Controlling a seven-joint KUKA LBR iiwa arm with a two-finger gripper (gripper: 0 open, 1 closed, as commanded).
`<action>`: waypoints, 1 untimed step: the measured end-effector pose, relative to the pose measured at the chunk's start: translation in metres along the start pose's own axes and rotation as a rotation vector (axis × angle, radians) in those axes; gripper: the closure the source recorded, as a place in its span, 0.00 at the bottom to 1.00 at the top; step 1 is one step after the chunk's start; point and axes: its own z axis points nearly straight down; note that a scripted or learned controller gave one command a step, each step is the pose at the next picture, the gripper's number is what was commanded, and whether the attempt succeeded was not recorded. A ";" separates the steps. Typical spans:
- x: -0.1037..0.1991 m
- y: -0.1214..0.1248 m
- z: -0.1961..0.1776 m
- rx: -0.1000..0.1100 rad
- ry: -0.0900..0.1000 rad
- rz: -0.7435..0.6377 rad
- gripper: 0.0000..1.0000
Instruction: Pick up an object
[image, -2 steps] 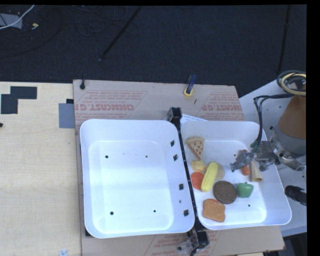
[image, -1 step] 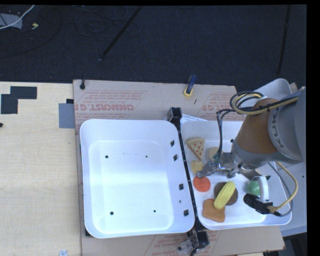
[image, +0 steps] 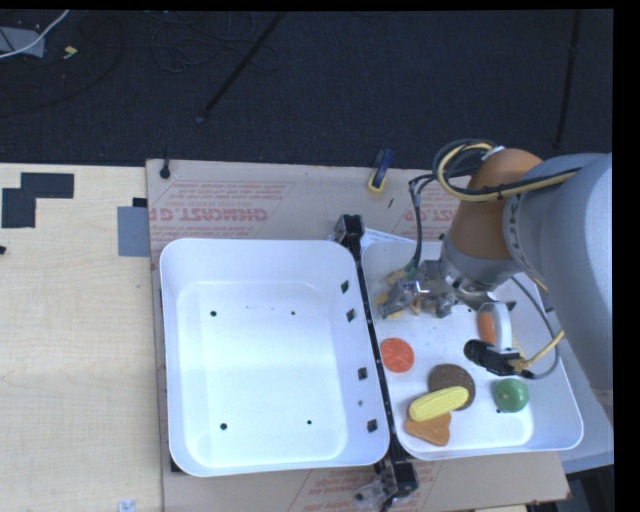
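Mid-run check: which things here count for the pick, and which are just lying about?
For the pick:
gripper
right bin
red disc
brown disc
yellow piece
orange wedge
green ball

Lying about:
left bin
clip
floor cables

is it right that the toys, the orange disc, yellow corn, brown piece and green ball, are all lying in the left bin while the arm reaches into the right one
Not quite. The camera view shows the orange disc, yellow corn, brown piece and green ball lying in the right bin, not the left bin. The rest holds: the arm reaches into the right one.
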 end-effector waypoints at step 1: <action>-0.011 0.023 0.000 0.003 -0.001 0.000 0.00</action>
